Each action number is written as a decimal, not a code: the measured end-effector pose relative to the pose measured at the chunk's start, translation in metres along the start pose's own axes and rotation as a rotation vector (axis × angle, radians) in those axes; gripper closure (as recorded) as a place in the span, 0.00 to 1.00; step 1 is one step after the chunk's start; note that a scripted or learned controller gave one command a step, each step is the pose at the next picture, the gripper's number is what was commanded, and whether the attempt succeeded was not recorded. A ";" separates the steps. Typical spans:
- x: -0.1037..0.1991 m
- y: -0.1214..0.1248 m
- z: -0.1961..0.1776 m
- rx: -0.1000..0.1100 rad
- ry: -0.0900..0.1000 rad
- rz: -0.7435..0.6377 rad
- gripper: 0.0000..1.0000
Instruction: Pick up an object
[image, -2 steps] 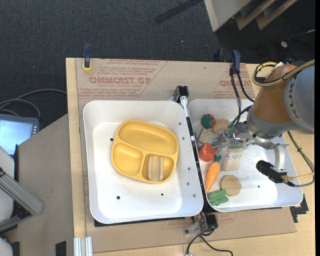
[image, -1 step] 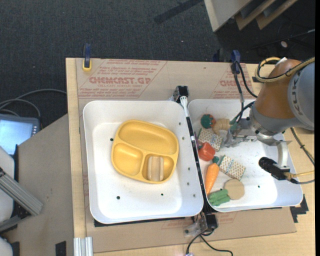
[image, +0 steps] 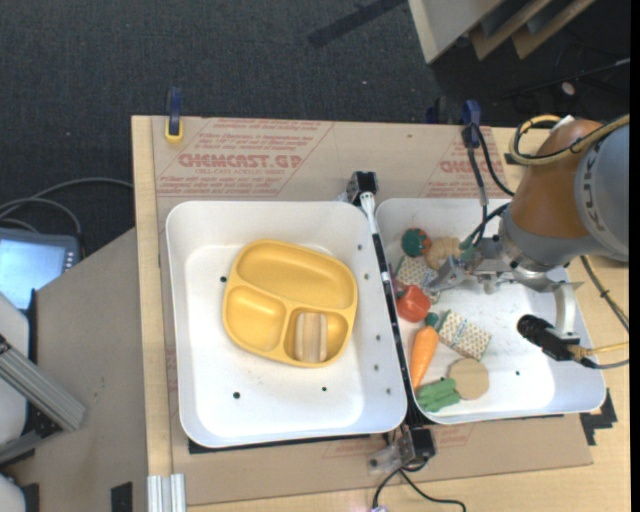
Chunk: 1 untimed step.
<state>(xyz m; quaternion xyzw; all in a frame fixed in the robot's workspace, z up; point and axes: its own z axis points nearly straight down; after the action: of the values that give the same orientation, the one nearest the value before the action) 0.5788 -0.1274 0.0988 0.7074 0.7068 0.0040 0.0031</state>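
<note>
Yellow tray (image: 262, 275) in left bin (image: 200, 380); carrot (image: 424, 352) in right bin (image: 530, 395).

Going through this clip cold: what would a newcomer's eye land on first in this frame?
First the yellow divided plate in the middle of the left bin, with a pale object in its lower right compartment. Then the cluster of small toys along the left side of the right bin, the orange carrot standing out. The grey arm with its orange band hangs over that bin from the right.

arm (image: 590, 190) cut off at right edge, pincer (image: 452, 278) fingers unclear
</note>
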 end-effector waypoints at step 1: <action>0.024 0.027 0.011 0.004 -0.006 -0.003 0.00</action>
<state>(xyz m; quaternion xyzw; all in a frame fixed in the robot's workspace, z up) 0.6056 -0.1035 0.0878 0.7065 0.7077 0.0005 0.0036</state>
